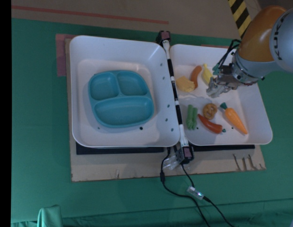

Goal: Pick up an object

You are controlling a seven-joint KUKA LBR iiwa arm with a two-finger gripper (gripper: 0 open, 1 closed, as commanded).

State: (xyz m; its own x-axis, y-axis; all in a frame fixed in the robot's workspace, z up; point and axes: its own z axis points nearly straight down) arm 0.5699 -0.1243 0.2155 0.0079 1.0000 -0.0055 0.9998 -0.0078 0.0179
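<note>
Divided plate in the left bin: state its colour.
Teal blue, the divided plate in the camera view.

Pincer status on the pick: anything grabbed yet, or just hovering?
Done: the arm has reached over the right bin. In hand: nothing visibly; the pincer sits low among the toy foods, near the yellow piece. Left: the grasp and lift. The carrot, red pepper and green beans lie loose.

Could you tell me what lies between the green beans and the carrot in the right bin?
In the camera view, a round cookie sits between the beans and the carrot.
</note>
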